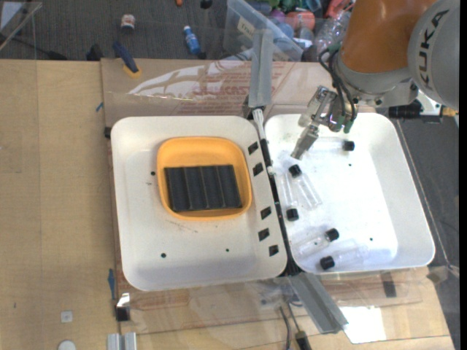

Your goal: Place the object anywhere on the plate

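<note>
— What's around the gripper (pixel 303 148)?
— Clear vials (pixel 303 188) with black caps lie in the right bin (pixel 387 195). Its fingers: cannot tell.
— And the plate (pixel 204 177)?
— Orange, in the left bin (pixel 139 232), bearing a black ridged block (pixel 203 188).

One fixed camera hangs above the bench (pixel 51 195) and looks down at a slant — both white bins, the left bin (pixel 135 257) and the right bin (pixel 398 195), fit whole in frame. The arm (pixel 387 31) enters from the right edge — close to the lens.
</note>
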Controlling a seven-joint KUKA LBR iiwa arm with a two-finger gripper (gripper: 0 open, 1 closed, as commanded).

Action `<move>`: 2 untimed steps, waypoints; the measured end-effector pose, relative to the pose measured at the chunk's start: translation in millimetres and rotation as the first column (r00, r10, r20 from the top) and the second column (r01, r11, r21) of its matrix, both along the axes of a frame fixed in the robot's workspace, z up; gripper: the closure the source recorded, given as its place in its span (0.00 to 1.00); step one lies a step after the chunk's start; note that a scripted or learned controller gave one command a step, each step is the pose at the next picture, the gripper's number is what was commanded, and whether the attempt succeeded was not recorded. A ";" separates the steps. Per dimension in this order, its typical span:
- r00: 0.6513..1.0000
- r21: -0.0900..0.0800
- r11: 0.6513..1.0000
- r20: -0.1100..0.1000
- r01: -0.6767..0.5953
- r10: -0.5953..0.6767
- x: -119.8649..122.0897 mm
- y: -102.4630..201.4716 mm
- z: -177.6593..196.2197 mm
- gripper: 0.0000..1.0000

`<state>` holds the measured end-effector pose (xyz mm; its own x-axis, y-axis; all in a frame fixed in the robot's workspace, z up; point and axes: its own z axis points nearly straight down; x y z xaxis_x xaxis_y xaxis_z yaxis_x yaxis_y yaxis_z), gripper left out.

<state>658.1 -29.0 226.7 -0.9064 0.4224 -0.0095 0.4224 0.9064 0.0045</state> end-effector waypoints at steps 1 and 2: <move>1.000 0.002 1.000 -0.006 0.023 -0.023 1.0 33.6 -13.5 0.00; 0.999 0.000 0.999 -0.002 -0.033 0.033 0.6 23.3 -6.3 0.00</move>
